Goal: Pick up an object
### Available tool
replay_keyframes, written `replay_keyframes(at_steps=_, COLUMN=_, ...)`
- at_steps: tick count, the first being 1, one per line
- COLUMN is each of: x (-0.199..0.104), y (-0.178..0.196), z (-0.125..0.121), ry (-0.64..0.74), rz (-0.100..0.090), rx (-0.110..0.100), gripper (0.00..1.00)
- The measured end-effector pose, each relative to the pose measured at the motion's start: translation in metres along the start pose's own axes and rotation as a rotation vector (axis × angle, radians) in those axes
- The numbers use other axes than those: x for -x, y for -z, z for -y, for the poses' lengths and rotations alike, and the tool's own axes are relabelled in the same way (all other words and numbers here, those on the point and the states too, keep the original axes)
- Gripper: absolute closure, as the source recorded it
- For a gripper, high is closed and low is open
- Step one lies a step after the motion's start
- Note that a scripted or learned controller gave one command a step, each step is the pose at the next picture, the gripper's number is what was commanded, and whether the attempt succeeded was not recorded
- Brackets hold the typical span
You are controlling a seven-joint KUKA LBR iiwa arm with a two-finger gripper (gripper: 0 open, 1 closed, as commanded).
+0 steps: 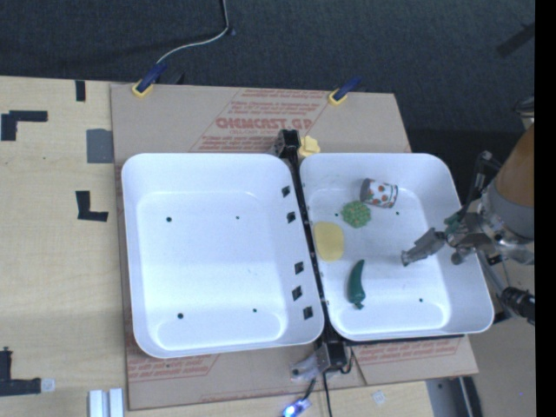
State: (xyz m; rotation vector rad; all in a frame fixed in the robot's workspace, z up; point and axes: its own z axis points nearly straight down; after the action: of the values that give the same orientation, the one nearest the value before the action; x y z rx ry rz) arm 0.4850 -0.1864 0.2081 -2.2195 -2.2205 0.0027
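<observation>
In the right bin [434, 315] lie a small can with a red and white label [379, 193], a green bumpy ball [355, 214], a pale yellow flat piece [329, 241] and a dark green pepper-like object [357, 283]. My gripper [415, 252] reaches in from the right over the bin's right half, its grey fingers pointing left. It sits right of the dark green object and below the can, with a gap to both. Nothing shows between its fingers.
The left bin [208, 250] sits beside the right one, with a black divider clip strip [300, 241] between them. Both rest on a cardboard sheet [252, 120] on the bench. A cable [200, 37] runs across the dark floor at the back.
</observation>
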Motion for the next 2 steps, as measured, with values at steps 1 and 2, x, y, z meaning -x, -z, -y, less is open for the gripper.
replay_keyframes(at_steps=1, x=0.023, y=-0.123, z=-0.065, ry=0.003, rz=0.001, rx=0.0, gripper=0.0)
replay_keyframes(at_steps=2, x=0.022, y=-0.107, z=-0.064, ry=0.002, rz=-0.001, rx=0.0, gripper=1.0)
